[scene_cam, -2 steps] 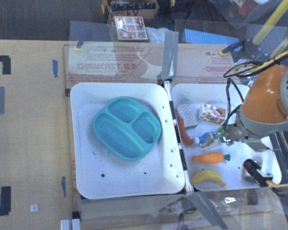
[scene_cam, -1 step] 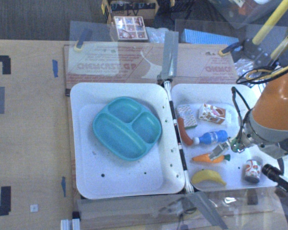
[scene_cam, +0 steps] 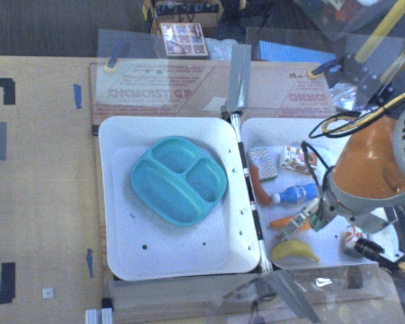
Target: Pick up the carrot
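I see the fingers (scene_cam: 298,223) low in the right bin (scene_cam: 337,130), spread slightly apart with nothing between them, their tips right at the carrot (scene_cam: 281,221), which lies flat just to their left. A banana (scene_cam: 294,251) lies just below them, a blue bottle (scene_cam: 293,195) just above, and a teal divided plate (scene_cam: 179,179) well off left.

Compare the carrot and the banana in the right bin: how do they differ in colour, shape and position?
The carrot is orange, while the banana is yellow. The carrot looks slim and fairly straight, but the banana is thicker and curved. The carrot lies right at the gripper, whereas the banana lies apart from it, nearer the bin's front edge. Both rest on the floor of the right bin, close to the divider.
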{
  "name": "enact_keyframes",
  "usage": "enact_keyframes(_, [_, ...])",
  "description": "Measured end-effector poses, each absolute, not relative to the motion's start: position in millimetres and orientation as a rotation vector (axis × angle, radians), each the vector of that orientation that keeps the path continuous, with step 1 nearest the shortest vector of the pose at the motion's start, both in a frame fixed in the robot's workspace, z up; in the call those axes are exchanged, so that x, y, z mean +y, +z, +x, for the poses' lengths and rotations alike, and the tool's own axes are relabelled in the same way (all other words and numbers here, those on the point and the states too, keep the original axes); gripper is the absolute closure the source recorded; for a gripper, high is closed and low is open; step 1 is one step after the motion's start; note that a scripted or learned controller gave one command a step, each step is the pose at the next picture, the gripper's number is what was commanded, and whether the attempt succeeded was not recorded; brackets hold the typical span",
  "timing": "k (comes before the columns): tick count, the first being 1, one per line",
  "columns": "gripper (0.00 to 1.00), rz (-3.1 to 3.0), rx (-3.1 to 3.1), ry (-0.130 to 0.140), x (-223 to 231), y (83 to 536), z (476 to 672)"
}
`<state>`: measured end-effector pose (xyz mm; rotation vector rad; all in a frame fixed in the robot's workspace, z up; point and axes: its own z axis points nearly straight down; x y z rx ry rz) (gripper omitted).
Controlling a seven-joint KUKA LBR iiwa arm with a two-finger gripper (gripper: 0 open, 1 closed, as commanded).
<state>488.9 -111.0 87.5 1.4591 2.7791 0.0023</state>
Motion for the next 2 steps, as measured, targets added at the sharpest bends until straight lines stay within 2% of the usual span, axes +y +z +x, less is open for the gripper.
enact_keyframes(1, [1.00,1.460,2.771,0.006,-112,98,490.6])
enact_keyframes(2, [1.00,1.417,2.802,0.001,-7,185,481.6])
